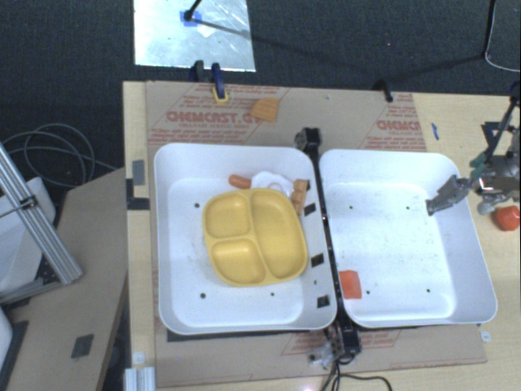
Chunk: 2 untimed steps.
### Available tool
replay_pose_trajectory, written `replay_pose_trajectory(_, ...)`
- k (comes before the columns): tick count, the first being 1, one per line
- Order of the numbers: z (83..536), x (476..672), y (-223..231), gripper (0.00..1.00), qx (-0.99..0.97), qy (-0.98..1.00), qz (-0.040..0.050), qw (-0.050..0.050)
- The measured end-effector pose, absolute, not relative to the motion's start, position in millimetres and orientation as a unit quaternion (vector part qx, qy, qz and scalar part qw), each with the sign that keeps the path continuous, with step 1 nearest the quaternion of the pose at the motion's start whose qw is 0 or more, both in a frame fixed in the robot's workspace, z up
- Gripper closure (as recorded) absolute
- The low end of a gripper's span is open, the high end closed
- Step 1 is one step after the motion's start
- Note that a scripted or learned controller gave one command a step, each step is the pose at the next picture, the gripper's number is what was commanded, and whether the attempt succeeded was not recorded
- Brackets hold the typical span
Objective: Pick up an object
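Note:
In the left bin [175,218] lies a yellow divided plate [254,238]. Behind the plate sit a small orange sausage-shaped piece [240,182], a white object [271,182] and a tan block [299,192]. An orange-red block [349,283] rests in the near left corner of the right bin [464,300]. My gripper [446,195] reaches in at the right bin's right rim, a grey tip pointing down-left over the bin floor. It is far from the orange-red block, and I see nothing held in it.
A tan wedge [264,109] lies on the cardboard behind the left bin, near a blue and yellow clamp [217,82]. A red item [506,217] and metal parts [496,169] sit at the right edge. A black divider [319,218] runs between the bins.

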<state>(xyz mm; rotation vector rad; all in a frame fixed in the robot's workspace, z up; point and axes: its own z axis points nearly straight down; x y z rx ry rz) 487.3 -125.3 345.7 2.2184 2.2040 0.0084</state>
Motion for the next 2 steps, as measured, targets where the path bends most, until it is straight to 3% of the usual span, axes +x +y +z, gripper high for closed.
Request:
replay_pose_trajectory(1,228,485.3,-56,0.0,0.704,0.71,-0.002,-0.005)
replay_pose_trajectory(2,322,490.1,-116,0.0,0.708,0.706,0.0024,0.006)
